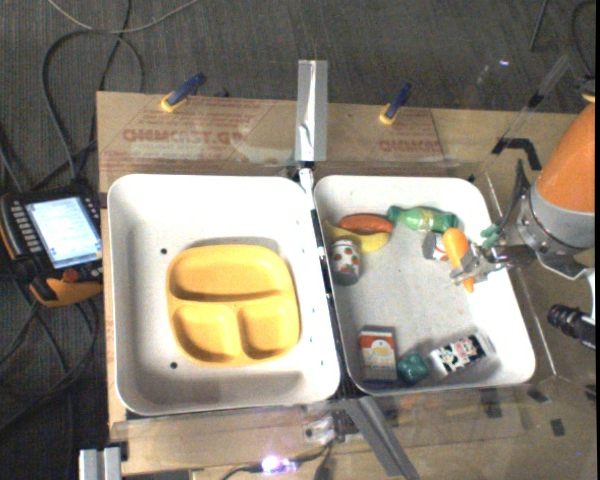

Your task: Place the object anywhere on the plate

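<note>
Claw (477, 258): right of frame, over the right bin (500, 313), clamped on a carrot (457, 249).
Plate (235, 301): yellow, left bin (130, 298).

We look down from one fixed camera set above the counter (280, 128), tilted at a slant so the far edge sits toward the top of the frame and the near edge toward the bottom. We stand far enough back to take in both white bins whole, the left bin (130, 268) and the right bin (500, 298) side by side, plus dark floor with cables beyond. The arm (570, 183) enters from our right.
</note>
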Tool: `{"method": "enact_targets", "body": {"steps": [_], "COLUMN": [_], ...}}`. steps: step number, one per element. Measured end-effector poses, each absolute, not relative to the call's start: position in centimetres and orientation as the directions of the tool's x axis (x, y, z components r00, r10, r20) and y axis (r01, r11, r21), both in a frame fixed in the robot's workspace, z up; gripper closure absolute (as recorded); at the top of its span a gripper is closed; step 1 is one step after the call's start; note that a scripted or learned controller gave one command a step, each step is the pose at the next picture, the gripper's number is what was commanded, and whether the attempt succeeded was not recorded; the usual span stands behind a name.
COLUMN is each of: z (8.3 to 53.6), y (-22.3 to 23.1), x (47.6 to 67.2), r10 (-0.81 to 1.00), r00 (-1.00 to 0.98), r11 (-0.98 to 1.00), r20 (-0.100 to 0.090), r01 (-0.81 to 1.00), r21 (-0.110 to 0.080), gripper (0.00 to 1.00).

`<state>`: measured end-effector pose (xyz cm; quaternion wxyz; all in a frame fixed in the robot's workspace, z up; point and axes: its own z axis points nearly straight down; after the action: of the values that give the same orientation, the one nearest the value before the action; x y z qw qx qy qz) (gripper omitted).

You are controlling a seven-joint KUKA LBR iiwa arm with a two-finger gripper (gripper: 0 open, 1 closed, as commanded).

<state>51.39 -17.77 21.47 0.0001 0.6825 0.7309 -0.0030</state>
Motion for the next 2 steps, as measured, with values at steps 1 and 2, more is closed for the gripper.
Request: {"method": "enact_targets", "body": {"steps": [1,2], "z": [17.8,18.7], "y": [-12.6,-2.6], "x": [48.5,48.3], "r10": [0.907,0.906], "r00": [-0.42,-0.422], "r11": [0.42,0.423], "r20": [0.003,0.003], "r01": [0.907,0.906], "r21": [-0.002,-0.003], "gripper": [1.0,1.0]}}
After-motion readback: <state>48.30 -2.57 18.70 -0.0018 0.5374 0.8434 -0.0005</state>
